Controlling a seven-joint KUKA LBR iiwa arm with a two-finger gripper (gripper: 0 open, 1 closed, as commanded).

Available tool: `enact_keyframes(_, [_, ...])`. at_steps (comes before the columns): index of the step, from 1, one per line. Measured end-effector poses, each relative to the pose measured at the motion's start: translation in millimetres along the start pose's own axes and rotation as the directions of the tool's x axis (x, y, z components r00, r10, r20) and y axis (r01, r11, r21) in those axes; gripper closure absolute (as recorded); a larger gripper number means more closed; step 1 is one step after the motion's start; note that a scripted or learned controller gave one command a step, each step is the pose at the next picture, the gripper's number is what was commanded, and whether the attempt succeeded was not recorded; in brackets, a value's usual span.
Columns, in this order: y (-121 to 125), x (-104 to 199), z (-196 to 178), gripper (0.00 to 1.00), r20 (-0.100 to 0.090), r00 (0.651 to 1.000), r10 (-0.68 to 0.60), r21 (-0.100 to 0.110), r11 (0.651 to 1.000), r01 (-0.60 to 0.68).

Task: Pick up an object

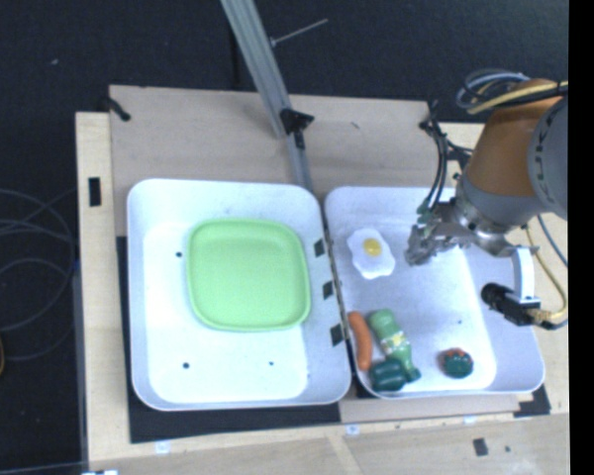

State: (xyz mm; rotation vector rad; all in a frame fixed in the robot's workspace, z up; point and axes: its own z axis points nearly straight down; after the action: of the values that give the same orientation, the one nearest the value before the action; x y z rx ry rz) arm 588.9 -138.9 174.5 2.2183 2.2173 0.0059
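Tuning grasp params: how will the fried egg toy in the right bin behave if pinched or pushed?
The fried egg lies flat and thin, so fingers may struggle to get under its edge. It looks like light plastic, likely sliding on the smooth bin floor if nudged. Unlikely to roll.

Single fixed overhead camera, slanted down over both bins [139, 265].

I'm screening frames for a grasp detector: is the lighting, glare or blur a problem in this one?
Camera view: even, soft lighting; the two white plastic bins are bright and nearly washed out; faint shadow under the square green plate; the small items and the hand are slightly soft, so the fingers are hard to resolve; dark floor lacks detail.
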Motion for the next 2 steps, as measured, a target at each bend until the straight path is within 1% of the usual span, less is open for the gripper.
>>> enact_keyframes(1, [0.9, -0.7, -27.6, 1.0, -0.001, 1.0, 0.0, 0.003, 1.0, 0.0])
enact_keyframes(2, [-3.4, 57.0, -27.6, 1.0, -0.002, 1.0, -0.004, 0.005, 1.0, 0.004])
